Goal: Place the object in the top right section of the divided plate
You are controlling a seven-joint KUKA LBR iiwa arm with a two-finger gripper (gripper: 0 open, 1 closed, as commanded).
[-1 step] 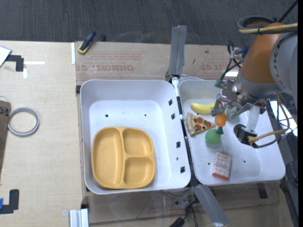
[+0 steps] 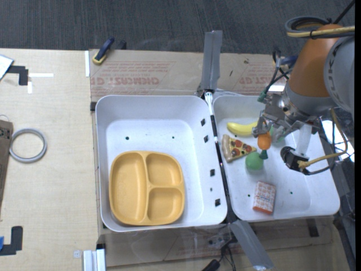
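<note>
The yellow divided plate (image 2: 148, 187) lies in the left bin (image 2: 113, 117), with one long section on its left and two smaller ones on its right. My gripper (image 2: 269, 132) hangs over the right bin (image 2: 316, 202), near its back. A small orange object (image 2: 263, 142) sits right at the gripper's lower tip, and I cannot tell whether it is gripped or just lying beneath. Just left of the gripper lies a yellow banana (image 2: 241, 129). A pizza slice (image 2: 236, 148) and a green pear (image 2: 255, 162) rest in front of it.
A small red and white box (image 2: 264, 197) lies near the right bin's front. A black cable loop (image 2: 294, 158) hangs off the arm over the right bin. A tape roll (image 2: 26, 145) lies on the bench at far left. A grey divider (image 2: 212, 61) stands between the bins.
</note>
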